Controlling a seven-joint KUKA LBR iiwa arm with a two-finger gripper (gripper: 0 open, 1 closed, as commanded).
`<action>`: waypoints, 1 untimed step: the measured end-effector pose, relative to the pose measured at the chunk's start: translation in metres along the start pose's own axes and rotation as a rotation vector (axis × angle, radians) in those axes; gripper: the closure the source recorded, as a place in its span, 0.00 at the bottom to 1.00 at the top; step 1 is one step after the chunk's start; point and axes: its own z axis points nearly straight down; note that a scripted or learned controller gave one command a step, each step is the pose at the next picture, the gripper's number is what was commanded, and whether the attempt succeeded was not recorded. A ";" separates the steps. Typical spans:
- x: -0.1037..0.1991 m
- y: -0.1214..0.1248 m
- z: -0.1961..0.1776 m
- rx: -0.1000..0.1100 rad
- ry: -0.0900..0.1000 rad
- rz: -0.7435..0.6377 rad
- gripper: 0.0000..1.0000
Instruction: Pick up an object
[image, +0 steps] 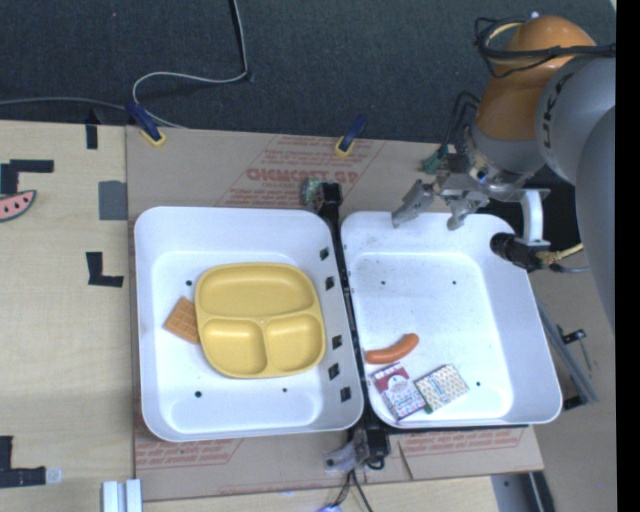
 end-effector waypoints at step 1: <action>-0.015 0.010 0.132 -0.003 -0.001 0.001 0.00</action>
